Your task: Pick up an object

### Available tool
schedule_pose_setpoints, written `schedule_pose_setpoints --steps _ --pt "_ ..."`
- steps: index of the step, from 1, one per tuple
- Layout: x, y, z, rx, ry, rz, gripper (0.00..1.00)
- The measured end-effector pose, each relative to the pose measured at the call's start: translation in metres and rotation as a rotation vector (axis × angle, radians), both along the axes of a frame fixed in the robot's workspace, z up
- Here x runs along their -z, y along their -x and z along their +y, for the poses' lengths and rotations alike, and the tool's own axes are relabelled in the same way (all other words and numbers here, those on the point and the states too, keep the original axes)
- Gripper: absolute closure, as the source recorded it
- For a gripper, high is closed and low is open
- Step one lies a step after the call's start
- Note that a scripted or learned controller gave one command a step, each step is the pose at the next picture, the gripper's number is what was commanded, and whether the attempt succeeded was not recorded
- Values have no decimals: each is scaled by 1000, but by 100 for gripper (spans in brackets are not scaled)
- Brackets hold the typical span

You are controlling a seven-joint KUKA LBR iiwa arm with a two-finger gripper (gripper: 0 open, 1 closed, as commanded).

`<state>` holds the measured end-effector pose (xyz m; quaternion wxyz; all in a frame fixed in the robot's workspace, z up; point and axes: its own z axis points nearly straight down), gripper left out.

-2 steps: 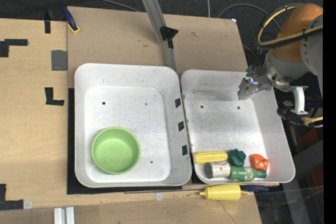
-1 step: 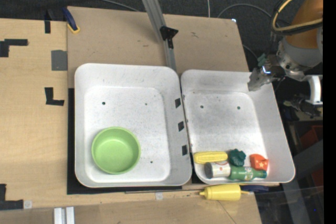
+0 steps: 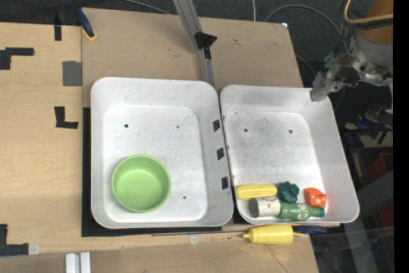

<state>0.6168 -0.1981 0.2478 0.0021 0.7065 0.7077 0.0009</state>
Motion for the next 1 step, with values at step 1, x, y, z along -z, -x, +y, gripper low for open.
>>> schedule_pose_setpoints --steps 1 --pt "-7 1 56 -5 -3 5 100"
